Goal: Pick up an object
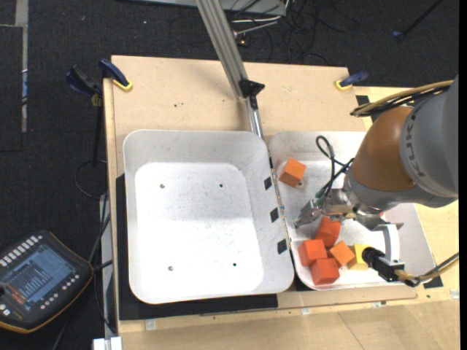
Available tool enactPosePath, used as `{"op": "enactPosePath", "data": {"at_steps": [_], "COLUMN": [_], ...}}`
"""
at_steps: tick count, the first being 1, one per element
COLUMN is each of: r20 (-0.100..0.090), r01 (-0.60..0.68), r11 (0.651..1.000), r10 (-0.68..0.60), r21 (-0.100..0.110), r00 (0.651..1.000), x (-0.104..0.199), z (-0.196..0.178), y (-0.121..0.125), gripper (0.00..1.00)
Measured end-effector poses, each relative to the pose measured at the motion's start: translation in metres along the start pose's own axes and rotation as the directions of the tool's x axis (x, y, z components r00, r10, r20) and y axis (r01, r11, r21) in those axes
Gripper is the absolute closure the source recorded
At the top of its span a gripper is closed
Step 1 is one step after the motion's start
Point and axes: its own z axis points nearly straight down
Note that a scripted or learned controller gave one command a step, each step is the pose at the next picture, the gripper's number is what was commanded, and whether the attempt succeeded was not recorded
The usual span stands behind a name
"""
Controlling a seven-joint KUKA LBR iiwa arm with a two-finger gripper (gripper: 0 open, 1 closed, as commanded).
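My gripper [312, 214] hangs low over the middle of the right bin [286, 143], on the grey arm with the orange band. A red-orange block [329, 232] lies just to its lower right, touching or nearly touching it. An orange cube [292, 172] sits apart, up and left of the gripper. Near the bin's front edge lie three more blocks close together: one orange-red [314, 250], one red [325, 270] and one lighter orange [341, 254], with a small yellow piece [360, 255] beside them. Nothing shows as held.
The left bin [139, 195] is a wide white tray sharing a black-clipped wall with the right one. A slanted metal pole [222, 39] comes down to the bins' back junction. A teach pendant [36, 275] lies off the bench at lower left.
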Motion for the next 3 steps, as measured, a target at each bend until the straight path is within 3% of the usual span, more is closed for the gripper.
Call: {"op": "enactPosePath", "data": {"at_steps": [1,3], "r20": [0.004,0.005], "r01": [0.000,0.004], "r11": [1.000,1.000], "r10": [0.000,-0.004], "r21": [0.002,-0.001], "r00": [1.000,1.000], "x": [-0.001,-0.010], "z": [-0.009,-0.100], "y": [-0.002,0.009], "gripper": [1.00,1.00]}}
